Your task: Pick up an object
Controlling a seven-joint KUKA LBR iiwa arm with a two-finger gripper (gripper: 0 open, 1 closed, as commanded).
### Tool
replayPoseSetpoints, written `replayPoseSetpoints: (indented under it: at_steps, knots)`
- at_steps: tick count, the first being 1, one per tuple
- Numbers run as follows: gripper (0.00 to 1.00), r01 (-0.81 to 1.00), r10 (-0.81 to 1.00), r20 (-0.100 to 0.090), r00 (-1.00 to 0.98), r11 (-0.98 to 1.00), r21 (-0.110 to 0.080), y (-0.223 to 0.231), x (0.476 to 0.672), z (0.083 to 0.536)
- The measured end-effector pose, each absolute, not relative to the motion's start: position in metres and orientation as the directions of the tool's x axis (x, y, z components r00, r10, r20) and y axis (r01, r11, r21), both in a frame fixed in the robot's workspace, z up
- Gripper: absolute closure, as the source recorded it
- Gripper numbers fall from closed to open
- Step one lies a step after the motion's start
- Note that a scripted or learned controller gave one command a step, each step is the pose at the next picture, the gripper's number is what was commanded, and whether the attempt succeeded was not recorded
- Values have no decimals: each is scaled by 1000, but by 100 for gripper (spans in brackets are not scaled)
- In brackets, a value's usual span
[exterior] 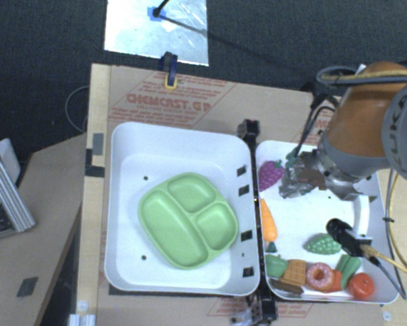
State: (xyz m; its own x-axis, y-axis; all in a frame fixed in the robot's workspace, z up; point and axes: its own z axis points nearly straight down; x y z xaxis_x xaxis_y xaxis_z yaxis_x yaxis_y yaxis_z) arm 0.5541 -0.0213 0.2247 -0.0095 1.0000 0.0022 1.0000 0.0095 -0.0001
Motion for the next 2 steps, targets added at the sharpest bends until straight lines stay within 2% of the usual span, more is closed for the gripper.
replayPoseSetpoints:
  at_steps: [1,2]
  knots:
    - [100,1000,1000,2,-8,8,-1,14,525,227]
    - [100,1000,1000,2,-8,8,-1,38,510,215]
